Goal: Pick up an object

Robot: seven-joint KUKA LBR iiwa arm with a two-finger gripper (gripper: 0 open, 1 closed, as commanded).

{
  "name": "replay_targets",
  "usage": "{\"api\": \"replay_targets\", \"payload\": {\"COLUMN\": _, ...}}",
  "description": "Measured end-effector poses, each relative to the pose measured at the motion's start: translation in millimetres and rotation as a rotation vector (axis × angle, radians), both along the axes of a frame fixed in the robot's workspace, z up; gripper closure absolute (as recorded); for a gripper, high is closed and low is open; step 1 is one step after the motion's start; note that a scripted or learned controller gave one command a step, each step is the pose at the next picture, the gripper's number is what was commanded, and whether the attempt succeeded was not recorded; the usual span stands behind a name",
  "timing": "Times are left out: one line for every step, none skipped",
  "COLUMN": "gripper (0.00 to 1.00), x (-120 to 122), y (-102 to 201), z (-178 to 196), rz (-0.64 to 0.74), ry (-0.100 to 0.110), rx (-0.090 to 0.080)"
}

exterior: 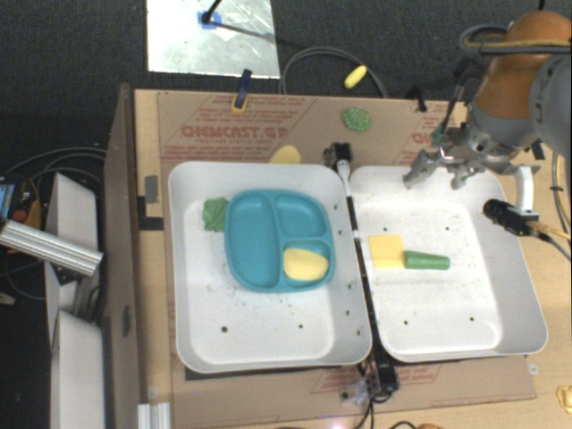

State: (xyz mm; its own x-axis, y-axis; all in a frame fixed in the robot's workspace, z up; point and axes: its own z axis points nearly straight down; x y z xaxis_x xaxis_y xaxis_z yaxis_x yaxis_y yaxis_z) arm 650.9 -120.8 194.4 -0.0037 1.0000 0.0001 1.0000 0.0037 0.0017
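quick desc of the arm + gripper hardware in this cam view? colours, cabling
The arm is grey with a rounded orange band above the wrist. Thin cables loop beside the wrist, with a small green part near them. The gripper is metallic grey, with two slim fingers.

The arm [527,70] is cut off by the right edge; the blue tray [273,239] partly hides a green piece [214,213].
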Motion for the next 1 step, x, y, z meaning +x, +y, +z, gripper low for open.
{"api": "replay_targets", "payload": {"gripper": 0.00, "x": -51.7, "y": 36.3, "z": -77.9, "rz": -0.001, "ry": 0.011, "rx": 0.003}}
